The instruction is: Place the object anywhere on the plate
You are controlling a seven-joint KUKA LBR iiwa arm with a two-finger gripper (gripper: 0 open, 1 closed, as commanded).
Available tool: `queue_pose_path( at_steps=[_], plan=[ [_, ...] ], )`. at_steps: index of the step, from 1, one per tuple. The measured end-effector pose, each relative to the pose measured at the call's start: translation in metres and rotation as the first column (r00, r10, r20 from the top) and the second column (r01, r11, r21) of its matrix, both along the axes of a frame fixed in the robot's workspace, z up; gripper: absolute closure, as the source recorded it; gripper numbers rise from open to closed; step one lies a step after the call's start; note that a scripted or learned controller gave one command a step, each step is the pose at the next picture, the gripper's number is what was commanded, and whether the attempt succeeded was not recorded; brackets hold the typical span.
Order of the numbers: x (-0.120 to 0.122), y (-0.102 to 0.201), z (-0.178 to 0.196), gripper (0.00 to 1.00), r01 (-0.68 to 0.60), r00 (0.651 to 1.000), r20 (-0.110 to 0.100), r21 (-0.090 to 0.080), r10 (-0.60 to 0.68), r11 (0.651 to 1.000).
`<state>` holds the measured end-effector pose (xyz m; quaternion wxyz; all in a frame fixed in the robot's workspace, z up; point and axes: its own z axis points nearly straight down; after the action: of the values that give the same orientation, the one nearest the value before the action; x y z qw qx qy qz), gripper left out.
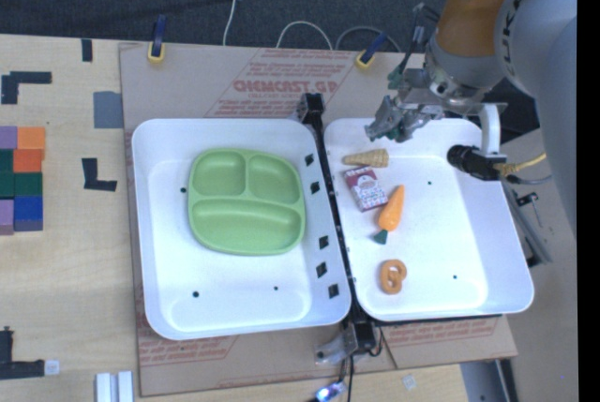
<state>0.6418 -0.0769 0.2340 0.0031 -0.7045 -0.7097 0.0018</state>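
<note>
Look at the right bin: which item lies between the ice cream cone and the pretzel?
In the camera view, the carrot lies between the cone and the pretzel, with the small red packet beside it.

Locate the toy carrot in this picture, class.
The carrot lies in the right bin, just right of the small red packet, below the cone and above the pretzel.

The plate (247, 202) lies in the left bin (159, 297). In the right bin (487, 288), cone (366, 158), packet (365, 188), carrot (390, 209) and pretzel (393, 276) run from upper middle toward lower frame.
</note>
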Motion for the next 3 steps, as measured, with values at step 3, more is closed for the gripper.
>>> queue_pose_path(
  at_steps=[3],
  plan=[
    [0.022, 0.16, -0.008, 1.0, 0.0, 1.0, 0.0, -0.001, 0.0, 1.0]
  ],
)
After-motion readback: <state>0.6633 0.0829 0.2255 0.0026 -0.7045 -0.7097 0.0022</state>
